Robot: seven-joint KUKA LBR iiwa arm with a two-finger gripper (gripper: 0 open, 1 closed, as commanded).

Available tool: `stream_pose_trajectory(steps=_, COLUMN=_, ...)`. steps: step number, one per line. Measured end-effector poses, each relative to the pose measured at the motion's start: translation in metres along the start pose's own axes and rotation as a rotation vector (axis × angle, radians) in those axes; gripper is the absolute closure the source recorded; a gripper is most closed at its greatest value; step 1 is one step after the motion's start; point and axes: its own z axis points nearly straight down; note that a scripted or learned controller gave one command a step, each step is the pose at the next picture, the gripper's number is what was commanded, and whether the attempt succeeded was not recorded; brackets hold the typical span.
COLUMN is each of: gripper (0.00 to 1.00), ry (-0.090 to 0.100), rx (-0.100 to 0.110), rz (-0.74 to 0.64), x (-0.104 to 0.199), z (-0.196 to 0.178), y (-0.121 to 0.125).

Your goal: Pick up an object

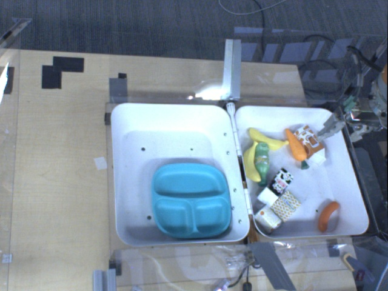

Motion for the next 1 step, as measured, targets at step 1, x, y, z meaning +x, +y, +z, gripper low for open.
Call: stream_pose_trajectory(steps=1, gripper=0.0, ry=0.0, rx=0.0, rz=-0.143, x=0.0226, z=0.0776, y=0.0593)
